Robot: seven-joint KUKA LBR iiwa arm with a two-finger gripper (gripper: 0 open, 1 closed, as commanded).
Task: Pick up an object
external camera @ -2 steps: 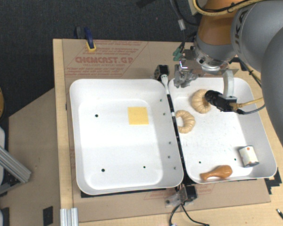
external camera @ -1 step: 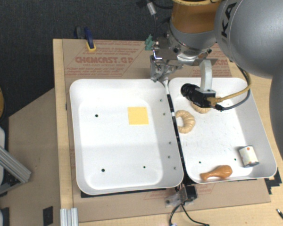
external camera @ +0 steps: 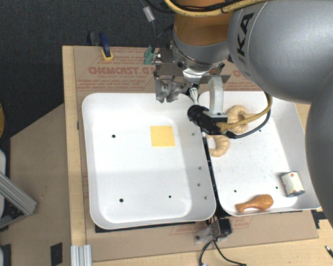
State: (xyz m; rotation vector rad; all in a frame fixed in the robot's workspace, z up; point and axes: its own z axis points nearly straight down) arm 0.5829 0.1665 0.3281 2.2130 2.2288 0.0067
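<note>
My gripper (external camera: 190, 96) hangs over the far end of the divide between the two white bins, under the orange-banded wrist. A flat yellow square (external camera: 162, 136) lies in the left bin (external camera: 100, 148), to the gripper's lower left and apart from it. A beige, curled pretzel-like piece (external camera: 235, 119) lies in the right bin (external camera: 266, 154) just right of the gripper. A second beige piece (external camera: 220, 145) lies below it. A black part (external camera: 202, 118) sits between the gripper and these pieces, and I cannot tell what it belongs to.
A small white cylinder (external camera: 292, 183) lies near the right bin's right edge. An orange-brown gourd-shaped item (external camera: 254, 204) rests at its near edge. The big grey arm covers the upper right. A blue and yellow clamp (external camera: 105, 46) sits at the bench's far left corner.
</note>
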